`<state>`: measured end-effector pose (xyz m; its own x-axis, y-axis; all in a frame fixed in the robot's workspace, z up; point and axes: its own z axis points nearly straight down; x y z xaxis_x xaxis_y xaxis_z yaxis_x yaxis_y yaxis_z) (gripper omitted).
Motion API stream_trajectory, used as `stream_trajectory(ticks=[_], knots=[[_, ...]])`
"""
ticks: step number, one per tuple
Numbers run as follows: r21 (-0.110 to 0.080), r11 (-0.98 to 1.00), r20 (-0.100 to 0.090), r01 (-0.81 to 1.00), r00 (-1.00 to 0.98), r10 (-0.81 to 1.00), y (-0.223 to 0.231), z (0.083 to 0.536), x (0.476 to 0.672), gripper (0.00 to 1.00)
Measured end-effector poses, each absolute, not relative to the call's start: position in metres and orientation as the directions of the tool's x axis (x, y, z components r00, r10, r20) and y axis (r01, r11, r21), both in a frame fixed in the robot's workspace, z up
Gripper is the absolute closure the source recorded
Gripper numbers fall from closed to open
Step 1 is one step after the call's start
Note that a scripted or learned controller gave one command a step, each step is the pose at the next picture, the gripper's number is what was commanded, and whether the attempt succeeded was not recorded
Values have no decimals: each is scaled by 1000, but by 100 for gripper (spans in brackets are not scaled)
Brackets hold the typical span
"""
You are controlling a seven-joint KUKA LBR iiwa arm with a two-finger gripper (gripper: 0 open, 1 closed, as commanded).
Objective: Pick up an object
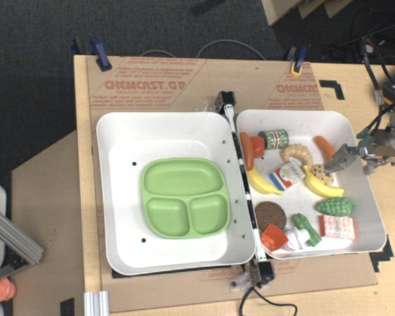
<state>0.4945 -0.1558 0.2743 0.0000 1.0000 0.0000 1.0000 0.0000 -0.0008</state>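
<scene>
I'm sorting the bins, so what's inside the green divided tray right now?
All three compartments of the green tray, which sits in the left bin, show bare green plastic. The bin floor beneath it is covered.

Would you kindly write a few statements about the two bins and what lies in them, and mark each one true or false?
1. The green divided tray lies in the left bin. True.
2. The right bin holds two bananas. True: one banana lies near the divider, the other banana further right.
3. The green tray carries food in its compartments. False: all three compartments are bare.
4. The gripper hangs over the left bin. False: it is over the right bin's right side, beside the orange carrot.
5. The small can sits near the far edge of the right bin. True.
</scene>
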Motion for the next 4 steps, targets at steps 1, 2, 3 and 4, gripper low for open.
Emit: stream_trajectory(ticks=[1, 2, 3, 4], knots=[[-8, 1, 3, 1000, -1, 1000, -125, 80, 508, 0], [1, 2, -1, 1000, -2, 1000, -124, 84, 550, 0], [2, 4, -1, 1000, -4, 1000, -107, 84, 605, 0], [0, 2, 0, 1000, -2, 1000, -108, 94, 603, 100]])
